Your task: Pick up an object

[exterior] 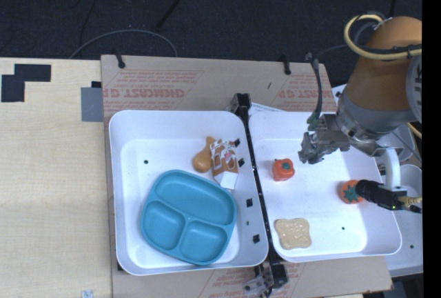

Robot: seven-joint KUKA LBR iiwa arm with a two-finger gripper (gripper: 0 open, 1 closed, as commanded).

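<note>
Gripper (311, 149) hangs low over the right bin (372, 248), and I cannot tell how it is set. My arm (382, 76) reaches in from the right, bent down at the wrist. Just left of the gripper sits a small red toy (282, 169). Nearer me lies a toast piece (293, 233). I see a blue plate (188, 216) in the left bin (127, 152).
</note>
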